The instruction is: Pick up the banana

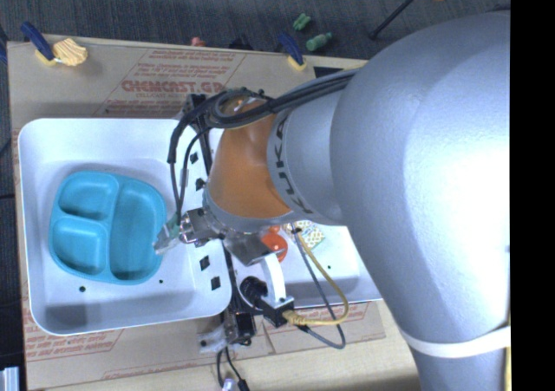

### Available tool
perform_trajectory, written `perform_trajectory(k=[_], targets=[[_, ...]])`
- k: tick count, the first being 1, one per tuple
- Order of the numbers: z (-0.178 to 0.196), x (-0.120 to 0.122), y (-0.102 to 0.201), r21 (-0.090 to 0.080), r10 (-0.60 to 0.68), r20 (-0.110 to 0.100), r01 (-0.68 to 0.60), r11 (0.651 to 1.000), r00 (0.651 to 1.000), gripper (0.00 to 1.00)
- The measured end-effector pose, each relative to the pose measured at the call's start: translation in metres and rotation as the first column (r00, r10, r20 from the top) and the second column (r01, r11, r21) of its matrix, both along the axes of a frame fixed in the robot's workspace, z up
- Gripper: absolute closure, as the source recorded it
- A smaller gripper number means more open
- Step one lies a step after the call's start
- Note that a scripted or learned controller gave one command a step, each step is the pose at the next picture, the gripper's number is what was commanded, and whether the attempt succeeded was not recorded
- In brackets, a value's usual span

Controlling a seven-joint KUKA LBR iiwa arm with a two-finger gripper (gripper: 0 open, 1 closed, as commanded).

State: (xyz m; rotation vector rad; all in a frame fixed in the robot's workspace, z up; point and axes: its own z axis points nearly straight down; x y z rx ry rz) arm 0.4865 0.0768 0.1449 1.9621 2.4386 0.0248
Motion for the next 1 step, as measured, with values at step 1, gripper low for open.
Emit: perform_trajectory(k=[1], targets=[[0.0057, 0.0008, -0.0345, -0.005, -0.039, -0.025, 0.039, 0.999, 0.999, 0.0]])
